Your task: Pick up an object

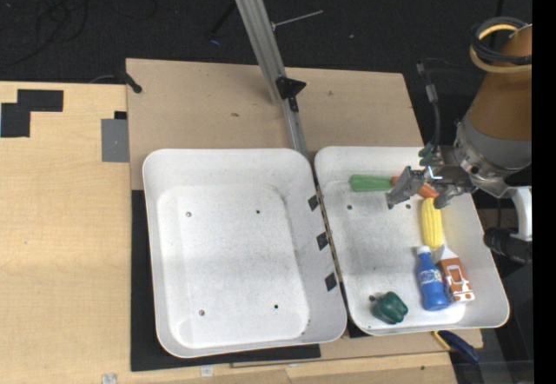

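Observation:
The right bin (365, 235) holds several objects. A green stick-shaped piece (369, 184) lies near its far edge. A yellow corn cob (432, 224) lies to the right, with a blue bottle (429, 281) and a small orange-brown box (455, 278) below it. A dark green pepper (389, 307) sits near the front edge. My gripper (424, 189) hangs low over the far right of this bin, just above the corn's top end and right of the green piece. Its fingers stand apart, open, and a small orange piece (426, 190) shows between them.
The left bin (226, 252) lies beside the right one, joined by black clips (322, 239). A metal rail (261, 35) slants up from the bins' far edge. The arm's orange band (508, 87) rises at the right.

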{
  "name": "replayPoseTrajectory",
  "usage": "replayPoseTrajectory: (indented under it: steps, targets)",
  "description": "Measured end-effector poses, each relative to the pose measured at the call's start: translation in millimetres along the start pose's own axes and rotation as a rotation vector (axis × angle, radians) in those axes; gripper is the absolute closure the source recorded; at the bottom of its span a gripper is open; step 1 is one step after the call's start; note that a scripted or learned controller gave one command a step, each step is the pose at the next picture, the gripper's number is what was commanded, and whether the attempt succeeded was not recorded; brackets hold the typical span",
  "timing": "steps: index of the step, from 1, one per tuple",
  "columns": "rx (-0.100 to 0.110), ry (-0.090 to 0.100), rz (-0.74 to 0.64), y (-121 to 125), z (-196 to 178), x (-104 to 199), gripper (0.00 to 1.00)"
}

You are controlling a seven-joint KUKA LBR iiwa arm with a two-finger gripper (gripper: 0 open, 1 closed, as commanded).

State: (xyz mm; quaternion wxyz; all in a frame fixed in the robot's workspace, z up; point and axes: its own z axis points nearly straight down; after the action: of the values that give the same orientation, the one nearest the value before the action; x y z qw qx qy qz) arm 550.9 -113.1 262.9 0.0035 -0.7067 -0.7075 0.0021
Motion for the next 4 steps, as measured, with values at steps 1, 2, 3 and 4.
replayPoseTrajectory:
  steps: [1,2,3,4]
  targets:
    - [-0.005,-0.001,0.003,0.6,-2.3,-1.2,0.0]
    - [0.001,0.0,0.002,-9.3,56.3,0.0,0.0]
    - [0.002,0.0,0.002,-14.6,120.1,-1.4,0.0]
    - [-0.007,-0.001,0.003,-13.8,170.6,-1.0,0.0]
